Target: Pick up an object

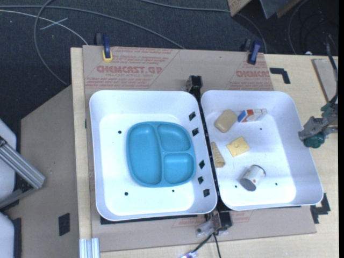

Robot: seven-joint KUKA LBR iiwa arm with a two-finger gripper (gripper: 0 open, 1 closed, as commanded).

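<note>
Grey can (252, 177) lies on side in right bin (301, 184), nearest lower rim. Yellow block (238, 146) just above it, tan cylinder (217, 154) along left wall. Tan rounded lump (226, 121) and red-white-blue box (252, 115) near far end, just beside each other. Blue divided plate (160, 153) sits in left bin (105, 144). End effector (314, 134) hovers over counter (329, 165) beside right bin's right rim, holding nothing; open or closed cannot tell.
</note>
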